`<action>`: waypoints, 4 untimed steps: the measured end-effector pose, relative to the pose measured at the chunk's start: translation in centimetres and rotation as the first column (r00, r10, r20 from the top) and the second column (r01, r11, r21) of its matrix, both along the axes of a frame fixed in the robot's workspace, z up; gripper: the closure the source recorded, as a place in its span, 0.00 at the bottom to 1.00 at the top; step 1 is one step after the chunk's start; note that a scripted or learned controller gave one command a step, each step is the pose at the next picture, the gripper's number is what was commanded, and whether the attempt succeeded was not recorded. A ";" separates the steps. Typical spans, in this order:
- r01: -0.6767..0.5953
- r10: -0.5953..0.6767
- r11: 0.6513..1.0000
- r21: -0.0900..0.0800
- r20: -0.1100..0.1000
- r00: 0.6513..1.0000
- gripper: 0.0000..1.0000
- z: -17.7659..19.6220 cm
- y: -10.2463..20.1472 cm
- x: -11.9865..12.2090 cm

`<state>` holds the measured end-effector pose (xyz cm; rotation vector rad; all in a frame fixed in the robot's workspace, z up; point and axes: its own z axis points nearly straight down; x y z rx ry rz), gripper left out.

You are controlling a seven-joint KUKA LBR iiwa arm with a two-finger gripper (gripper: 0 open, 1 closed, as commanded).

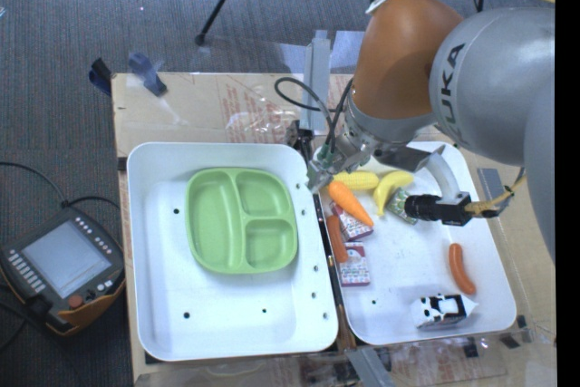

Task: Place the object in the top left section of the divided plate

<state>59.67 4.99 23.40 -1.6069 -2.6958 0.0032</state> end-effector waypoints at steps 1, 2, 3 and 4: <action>-0.021 0.021 1.000 0.000 0.002 1.000 1.00 0.9 -0.7 1.6; -0.021 0.021 1.000 0.000 0.002 1.000 0.00 0.9 -0.7 1.6; -0.022 0.022 1.000 0.000 0.001 1.000 1.00 1.7 -0.7 1.6; -0.091 0.091 0.996 0.000 0.001 0.996 1.00 0.4 0.1 2.3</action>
